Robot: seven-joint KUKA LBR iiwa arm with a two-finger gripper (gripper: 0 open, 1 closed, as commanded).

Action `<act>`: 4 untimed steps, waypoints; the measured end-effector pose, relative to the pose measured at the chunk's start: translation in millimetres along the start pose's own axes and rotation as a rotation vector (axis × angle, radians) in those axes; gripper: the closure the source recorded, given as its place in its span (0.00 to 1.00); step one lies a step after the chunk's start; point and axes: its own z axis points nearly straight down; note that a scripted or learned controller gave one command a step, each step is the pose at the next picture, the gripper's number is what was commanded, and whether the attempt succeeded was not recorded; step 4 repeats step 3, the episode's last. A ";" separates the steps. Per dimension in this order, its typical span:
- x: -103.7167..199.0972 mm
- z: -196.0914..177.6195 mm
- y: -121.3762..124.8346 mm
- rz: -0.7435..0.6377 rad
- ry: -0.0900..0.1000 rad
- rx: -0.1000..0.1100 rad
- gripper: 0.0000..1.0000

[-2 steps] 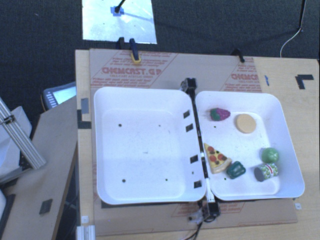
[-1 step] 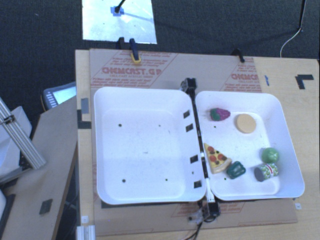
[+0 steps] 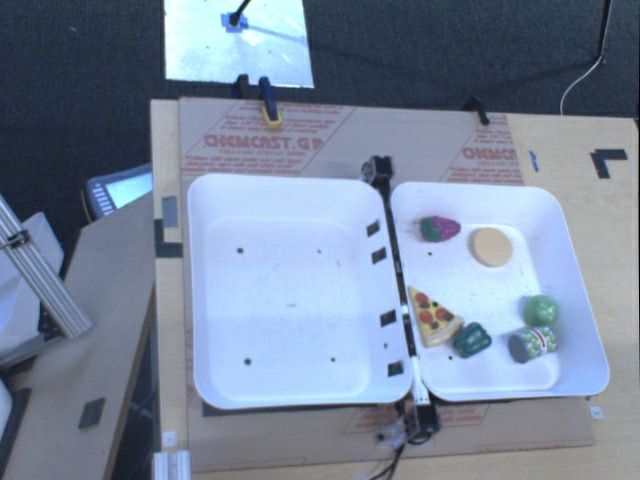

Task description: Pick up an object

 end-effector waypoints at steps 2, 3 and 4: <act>0.6 -11.9 0.4 -0.006 -0.002 -0.004 0.00; 1.4 -24.4 0.8 -0.011 -0.005 -0.009 1.00; 1.4 -24.4 0.8 -0.011 -0.005 -0.009 1.00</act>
